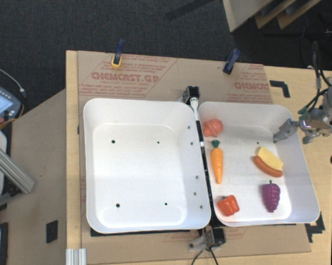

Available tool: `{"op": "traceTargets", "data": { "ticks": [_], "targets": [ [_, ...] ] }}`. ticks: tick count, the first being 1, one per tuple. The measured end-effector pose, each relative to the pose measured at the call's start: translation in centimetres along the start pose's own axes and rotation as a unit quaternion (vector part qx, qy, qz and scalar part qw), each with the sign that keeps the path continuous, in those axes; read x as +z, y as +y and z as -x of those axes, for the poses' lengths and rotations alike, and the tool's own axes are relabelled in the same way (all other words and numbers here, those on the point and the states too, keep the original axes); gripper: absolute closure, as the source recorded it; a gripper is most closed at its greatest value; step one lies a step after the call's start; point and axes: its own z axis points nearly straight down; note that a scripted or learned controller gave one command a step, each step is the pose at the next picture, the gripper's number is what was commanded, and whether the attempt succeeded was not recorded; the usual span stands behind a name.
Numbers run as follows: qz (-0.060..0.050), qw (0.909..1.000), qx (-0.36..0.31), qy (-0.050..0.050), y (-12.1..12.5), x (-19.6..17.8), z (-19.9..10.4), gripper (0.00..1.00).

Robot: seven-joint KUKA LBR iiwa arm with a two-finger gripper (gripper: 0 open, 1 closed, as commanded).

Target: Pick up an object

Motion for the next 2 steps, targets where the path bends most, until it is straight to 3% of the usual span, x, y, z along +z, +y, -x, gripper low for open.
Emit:
{"op": "traceTargets", "data": {
  "ticks": [1, 2],
  "targets": [
    [0.004, 1.0000, -0.004, -0.001, 6.1, 3.0, -3.4, 0.00],
    [0.008, 1.0000, -0.002, -0.004, 8.8, -6.2, -0.1, 0.00]
  ]
}}
